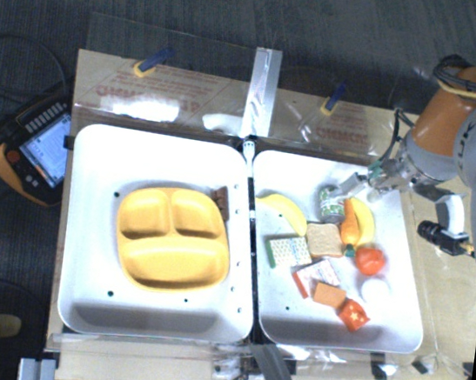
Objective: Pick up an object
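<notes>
The gripper (355,185) reaches into the far part of the right bin (403,326), just beside a small green can (332,203); whether its jaws are spread or closed cannot be told. A banana (355,221) lies just right of the can, long axis near-to-far. Nearby sit a bread slice (324,240), a tomato (369,260) and a sponge (287,251). A yellow tray (173,237) fills the left bin (86,207).
</notes>
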Motion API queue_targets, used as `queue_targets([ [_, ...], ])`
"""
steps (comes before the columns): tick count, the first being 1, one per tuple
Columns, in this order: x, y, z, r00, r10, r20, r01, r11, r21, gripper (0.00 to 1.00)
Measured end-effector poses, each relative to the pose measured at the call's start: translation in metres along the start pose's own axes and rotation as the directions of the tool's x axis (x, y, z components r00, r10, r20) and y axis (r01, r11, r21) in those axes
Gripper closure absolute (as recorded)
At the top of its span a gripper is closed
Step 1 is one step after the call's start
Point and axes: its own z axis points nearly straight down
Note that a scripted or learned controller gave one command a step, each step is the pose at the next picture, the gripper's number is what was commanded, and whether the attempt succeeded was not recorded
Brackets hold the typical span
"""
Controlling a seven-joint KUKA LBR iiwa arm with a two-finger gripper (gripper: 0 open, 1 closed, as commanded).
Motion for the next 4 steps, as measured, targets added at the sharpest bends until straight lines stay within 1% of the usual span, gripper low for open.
queue_targets([
  [1,-0.001,0.001,0.0,1.0,0.026,-0.006,-0.026,1.0,0.0,0.0],
  [2,0.001,0.013,0.0,0.964,0.264,-0.017,-0.264,0.964,0.01,0.0],
  [3,0.001,0.011,0.001,0.988,0.151,-0.008,-0.151,0.988,0.013,0.0],
  [4,0.021,0.0,-0.061,0.918,0.398,0.004,-0.398,0.917,0.025,0.0],
])
